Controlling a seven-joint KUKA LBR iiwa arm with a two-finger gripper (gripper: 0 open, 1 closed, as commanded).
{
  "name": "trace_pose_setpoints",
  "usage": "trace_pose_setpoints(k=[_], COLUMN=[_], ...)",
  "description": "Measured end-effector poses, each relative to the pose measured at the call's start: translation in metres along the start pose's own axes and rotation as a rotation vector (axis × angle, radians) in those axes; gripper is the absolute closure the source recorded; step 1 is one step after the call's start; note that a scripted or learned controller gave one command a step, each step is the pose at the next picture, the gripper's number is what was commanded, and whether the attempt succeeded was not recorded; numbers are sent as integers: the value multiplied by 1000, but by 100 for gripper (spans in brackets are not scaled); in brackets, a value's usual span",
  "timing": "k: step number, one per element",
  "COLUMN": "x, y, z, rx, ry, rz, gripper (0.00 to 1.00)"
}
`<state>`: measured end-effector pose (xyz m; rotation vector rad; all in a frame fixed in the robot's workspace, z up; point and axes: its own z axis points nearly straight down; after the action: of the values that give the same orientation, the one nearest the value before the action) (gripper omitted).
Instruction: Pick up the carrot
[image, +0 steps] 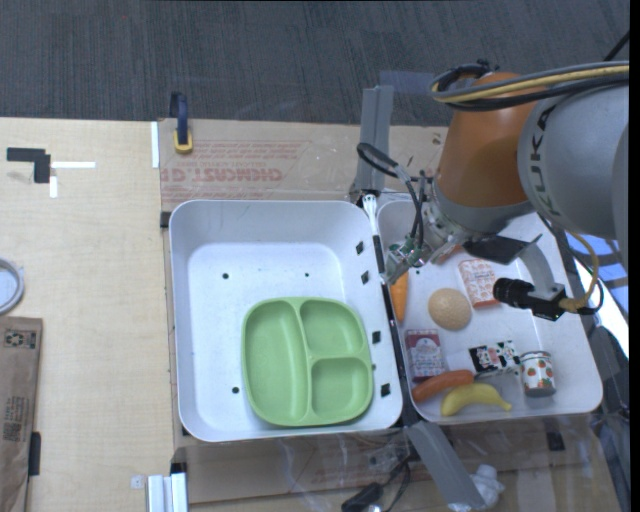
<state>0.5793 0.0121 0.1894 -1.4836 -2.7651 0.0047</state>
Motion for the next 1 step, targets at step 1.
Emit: trace_pose_setpoints(k=[1], x=[11], y=[-35], z=[-35], rx=[0], ry=[0], rz=[-103], gripper=[100])
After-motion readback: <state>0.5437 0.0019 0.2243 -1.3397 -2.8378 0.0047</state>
